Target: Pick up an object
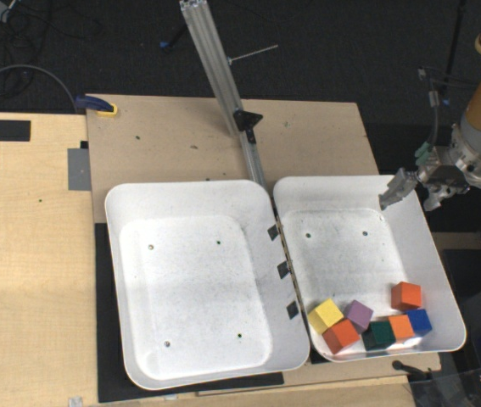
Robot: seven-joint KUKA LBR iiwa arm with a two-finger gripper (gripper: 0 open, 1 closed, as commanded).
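White plastic bins are sitting side by side on the table (pixel 181 134), and we are seeing the left bin (pixel 138 202) bare of blocks while the right bin (pixel 444 270) is holding every block in its near corner. We are counting a yellow block (pixel 327 314), a purple block (pixel 359 314), a red block (pixel 341 336), a dark green block (pixel 379 335), an orange block (pixel 401 326), a blue block (pixel 419 320) and, slightly apart toward the far side, a red-orange block (pixel 406 295). The pincer (pixel 413 188) is hanging over the right bin's far right corner, well apart from the cluster, with its fingers spread and nothing between them. A slanted aluminium rail (pixel 219 75) is leaning over the table behind the bins.
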